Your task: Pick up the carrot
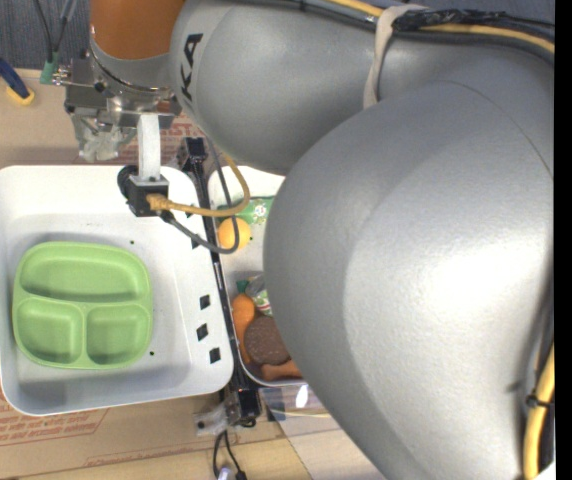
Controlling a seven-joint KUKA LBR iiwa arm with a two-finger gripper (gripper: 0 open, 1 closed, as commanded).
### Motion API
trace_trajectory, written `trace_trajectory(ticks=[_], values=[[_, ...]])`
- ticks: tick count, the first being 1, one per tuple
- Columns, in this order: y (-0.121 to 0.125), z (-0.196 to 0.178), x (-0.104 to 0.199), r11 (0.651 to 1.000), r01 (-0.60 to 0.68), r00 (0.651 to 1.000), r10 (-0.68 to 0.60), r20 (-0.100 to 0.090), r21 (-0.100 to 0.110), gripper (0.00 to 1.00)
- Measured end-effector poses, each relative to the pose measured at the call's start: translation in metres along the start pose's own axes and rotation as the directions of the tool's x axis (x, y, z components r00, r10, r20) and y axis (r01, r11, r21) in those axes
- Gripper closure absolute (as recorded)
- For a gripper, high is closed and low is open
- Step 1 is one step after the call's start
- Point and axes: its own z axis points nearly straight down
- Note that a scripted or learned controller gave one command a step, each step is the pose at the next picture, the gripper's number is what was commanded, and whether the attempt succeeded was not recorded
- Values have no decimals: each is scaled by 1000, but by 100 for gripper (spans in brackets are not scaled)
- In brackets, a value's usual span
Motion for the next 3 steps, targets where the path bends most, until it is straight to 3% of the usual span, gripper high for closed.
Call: trace_trajectory(ticks=[1,2,3], values=[[-31,70,-7,992,-129,992,129,6,11,100],[22,121,-24,845,-535,845,535,5,7,100],[18,115,-163,829,-559,829,559,6,7,100]])
